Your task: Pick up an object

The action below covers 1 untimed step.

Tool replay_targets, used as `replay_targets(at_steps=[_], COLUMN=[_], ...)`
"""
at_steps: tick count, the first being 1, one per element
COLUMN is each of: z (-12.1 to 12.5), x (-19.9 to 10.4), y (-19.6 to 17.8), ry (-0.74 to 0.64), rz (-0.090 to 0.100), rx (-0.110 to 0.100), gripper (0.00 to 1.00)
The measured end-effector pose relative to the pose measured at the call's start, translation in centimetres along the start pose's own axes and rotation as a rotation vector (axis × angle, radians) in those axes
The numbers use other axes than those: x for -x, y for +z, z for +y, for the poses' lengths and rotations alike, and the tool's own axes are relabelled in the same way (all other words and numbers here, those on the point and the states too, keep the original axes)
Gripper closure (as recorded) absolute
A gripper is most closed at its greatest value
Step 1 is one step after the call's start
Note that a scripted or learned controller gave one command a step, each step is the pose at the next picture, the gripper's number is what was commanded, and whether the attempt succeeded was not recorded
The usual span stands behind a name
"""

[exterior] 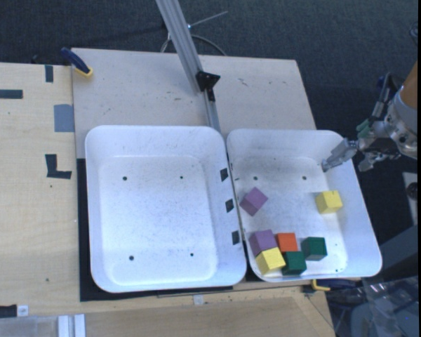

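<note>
— While the arm (407, 111) reached in from the right, where did the gripper (351, 156) sit?

— It hung over the far right rim of the right bin (361, 216); one grey finger (335, 159) pointed down and left toward the bin floor, and a second tip showed just to its right; they looked a little apart, though I could not tell for certain; nothing lay between them.

— Which block was closest to those fingers?

— A yellow block (329, 201); it lay below the fingertips in the picture, near but not touching, alone against the bin's right side.

— And the rest?

— A tilted purple block (253, 201) sat well to the left of the fingers, by itself near the bin's middle; farther down, well apart from the fingers, a cluster crowded the near edge; a second purple block (262, 241) touched an orange block (287, 241) on its right; a second yellow block (271, 260) sat just below the purple one; a green block (295, 262) lay beside that yellow one, under the orange; another green block (313, 247) sat at the right end of the cluster.

— What lay beyond that bin?

— The left bin (98, 188) stood farthest from the fingers, touching the right bin along their shared edge; a metal rail (182, 34) ran up from where the two bins met.
</note>
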<state>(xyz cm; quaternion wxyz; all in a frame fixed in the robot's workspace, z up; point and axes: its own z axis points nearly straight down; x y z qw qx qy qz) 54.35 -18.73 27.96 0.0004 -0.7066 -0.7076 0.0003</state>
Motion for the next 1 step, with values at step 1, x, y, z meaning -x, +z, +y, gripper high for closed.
replay_targets(at_steps=[1], z=[1.30], x=[2.20], y=[12.41], ry=[0.001], rz=[0.001], rx=[-0.007], gripper=[0.00])
